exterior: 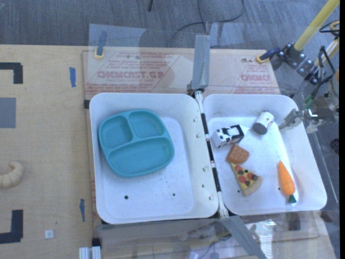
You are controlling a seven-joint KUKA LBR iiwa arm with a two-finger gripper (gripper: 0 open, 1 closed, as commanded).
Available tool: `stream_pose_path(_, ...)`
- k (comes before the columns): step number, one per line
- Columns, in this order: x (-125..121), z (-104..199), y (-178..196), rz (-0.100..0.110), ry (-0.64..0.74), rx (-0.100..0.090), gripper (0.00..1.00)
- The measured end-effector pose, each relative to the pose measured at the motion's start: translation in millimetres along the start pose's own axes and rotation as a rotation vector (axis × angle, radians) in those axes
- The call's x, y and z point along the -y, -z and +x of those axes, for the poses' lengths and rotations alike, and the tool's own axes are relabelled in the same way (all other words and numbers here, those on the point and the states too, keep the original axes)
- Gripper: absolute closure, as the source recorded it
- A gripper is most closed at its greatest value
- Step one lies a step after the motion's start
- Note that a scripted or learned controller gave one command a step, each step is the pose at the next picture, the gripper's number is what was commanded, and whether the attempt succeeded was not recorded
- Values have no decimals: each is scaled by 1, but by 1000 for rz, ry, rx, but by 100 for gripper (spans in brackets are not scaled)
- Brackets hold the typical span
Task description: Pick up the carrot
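Fingers (291, 120) hung at the far right rim of the right bin (267, 198); whether they were spread or closed could not be told. The wooden surface (43, 117) stretched away left of the right bin. The left bin (161, 198) touched it and held a teal divided plate (135, 142). Within the right bin, the carrot (286, 180) lay along the near right wall, a pizza slice (247, 178) near the middle, a cow toy (226, 136) by the left wall, a cracker (237, 155) between those two, and a grey cylinder (263, 122) near the fingers.

Clear protective sheet (178, 72) behind the bins — red mirrored lettering, repeated at left and right. It seems to read "CHEMCAST GP". Smaller print beneath — illegible.
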State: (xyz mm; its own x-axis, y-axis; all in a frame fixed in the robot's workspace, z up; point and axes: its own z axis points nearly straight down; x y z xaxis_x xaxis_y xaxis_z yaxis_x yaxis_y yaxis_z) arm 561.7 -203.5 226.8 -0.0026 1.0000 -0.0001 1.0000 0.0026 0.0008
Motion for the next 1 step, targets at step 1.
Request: stream_pose_path(1, 18, -21, -88, -1, 188, 0, 0)
